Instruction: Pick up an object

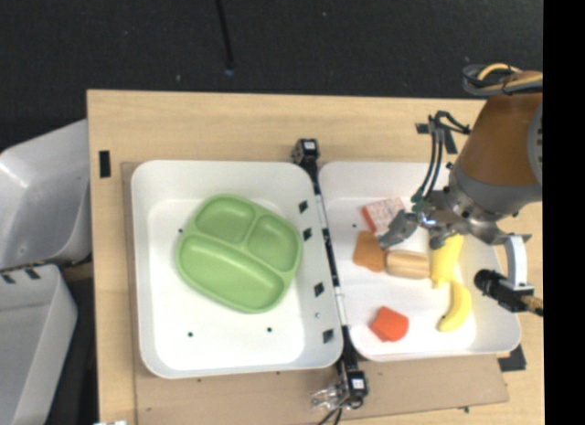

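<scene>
The right bin (366,185) holds several things. A yellow banana (451,286) lies at its right side, and a tan roll (409,264) lies to the left of the banana, touching a brown-orange lump (367,252). A red and white packet (381,212) lies behind them. A red-orange block (390,324) sits near the front wall. My gripper (413,228) hangs low over the roll and the packet, at the banana's upper end. Nothing can be made out held in it.
The left bin (155,341) carries a green divided plate (239,251) in its middle. A ridge with black clips (322,249) separates the two bins. The arm (498,158) comes in over the right bin's far right corner.
</scene>
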`<state>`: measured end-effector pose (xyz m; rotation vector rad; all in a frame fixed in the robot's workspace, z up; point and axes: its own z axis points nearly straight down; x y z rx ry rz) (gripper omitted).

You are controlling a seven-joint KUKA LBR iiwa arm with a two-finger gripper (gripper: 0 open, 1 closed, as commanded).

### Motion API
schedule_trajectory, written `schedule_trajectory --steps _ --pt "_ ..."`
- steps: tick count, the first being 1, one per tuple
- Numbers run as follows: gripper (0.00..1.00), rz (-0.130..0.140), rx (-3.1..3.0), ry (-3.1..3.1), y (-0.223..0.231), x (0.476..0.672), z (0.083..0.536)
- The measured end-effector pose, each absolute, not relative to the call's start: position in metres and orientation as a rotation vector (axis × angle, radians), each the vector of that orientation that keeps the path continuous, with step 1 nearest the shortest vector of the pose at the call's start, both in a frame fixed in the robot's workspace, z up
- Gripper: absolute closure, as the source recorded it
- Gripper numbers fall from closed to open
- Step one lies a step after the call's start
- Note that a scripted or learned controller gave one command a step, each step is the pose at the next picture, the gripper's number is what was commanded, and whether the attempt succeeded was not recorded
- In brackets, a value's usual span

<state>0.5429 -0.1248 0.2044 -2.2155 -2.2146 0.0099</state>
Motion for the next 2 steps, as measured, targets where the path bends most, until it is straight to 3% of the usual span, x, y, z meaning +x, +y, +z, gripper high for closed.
schedule_trajectory --steps 1,2 --pt "0.0 -0.001 -2.22 -2.224 -0.125 0.546 0.21" --pt "0.0 0.005 -2.221 -2.219 -0.125 0.544 0.147"
